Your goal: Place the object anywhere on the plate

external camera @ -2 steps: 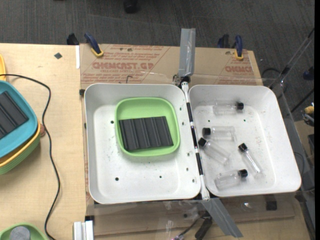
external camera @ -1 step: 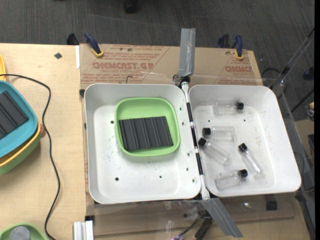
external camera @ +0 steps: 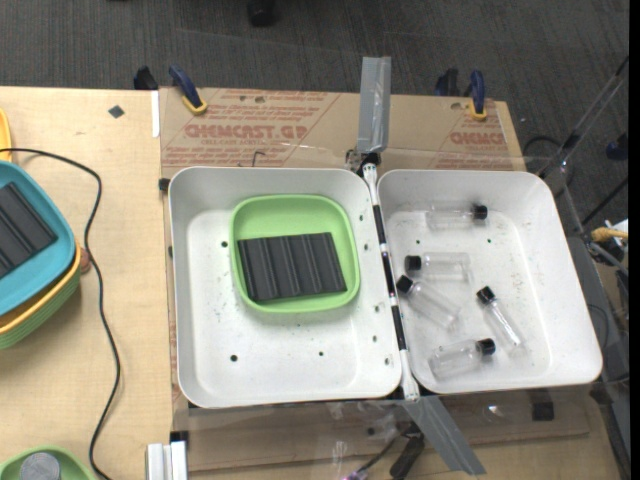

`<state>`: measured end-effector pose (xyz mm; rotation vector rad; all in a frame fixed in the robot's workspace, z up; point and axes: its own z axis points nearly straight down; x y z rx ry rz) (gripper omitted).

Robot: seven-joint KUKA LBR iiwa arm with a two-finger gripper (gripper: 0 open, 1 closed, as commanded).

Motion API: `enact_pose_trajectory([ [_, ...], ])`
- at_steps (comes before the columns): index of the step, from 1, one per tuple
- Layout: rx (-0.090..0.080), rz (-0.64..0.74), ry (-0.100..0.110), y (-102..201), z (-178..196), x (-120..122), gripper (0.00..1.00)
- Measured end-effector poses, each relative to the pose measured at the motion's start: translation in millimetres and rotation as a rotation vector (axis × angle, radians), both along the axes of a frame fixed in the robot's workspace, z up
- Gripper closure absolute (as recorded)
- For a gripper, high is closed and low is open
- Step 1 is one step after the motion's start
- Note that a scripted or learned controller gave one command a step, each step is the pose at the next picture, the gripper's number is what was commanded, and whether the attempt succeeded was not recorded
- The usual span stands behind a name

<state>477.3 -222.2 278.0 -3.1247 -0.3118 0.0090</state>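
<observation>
You've got clear glossy plastic vials, a matt green plastic plate with ribbed black insert, and smooth white plastic bins.

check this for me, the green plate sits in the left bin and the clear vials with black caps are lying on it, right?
Not quite. In the camera view the green plate does sit in the left bin, but the clear vials lie in the right bin, not on the plate.

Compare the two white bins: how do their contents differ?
The left bin holds one green plate with a dark ribbed insert; the right bin holds five clear vials with black caps. The plate sits squarely; the vials lie scattered at different angles. Both bins are shallow and white.
</observation>
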Motion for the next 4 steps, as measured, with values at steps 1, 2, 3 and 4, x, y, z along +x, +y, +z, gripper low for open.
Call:
enact_pose_trajectory([
  [1,0.0,0.001,0.0,0,0,0,0.0],
  [2,-0.002,0.006,0.0,0,136,4,0.0],
  [3,-0.001,0.007,0.001,0,95,35,0.0],
  [4,0.0,0.003,0.001,0,62,46,0.0],
])
